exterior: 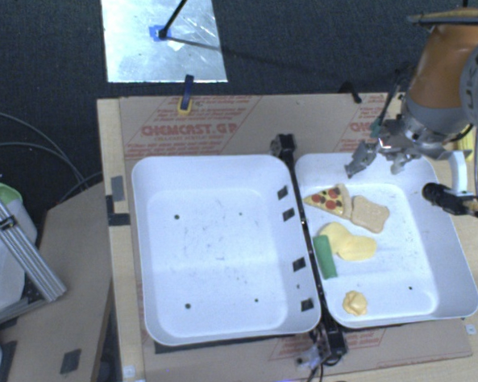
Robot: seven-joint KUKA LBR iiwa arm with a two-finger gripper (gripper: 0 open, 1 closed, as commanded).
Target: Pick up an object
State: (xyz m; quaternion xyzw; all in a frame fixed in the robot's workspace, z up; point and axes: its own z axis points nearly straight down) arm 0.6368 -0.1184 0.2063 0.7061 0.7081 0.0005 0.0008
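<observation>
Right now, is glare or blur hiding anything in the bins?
Camera view: even light, the right bin slightly bright but not washed out; pizza slice, toast and green stick read sharp. Gripper is soft, casting faint shadow. Foil sheet up top glares.

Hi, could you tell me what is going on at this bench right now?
The arm's end effector hangs over the far edge of the right bin, holding nothing. Below it in that bin lie a pizza slice, a piece of toast, a green stick, a yellow chip and a small yellow lump. No object has been picked up yet.
</observation>
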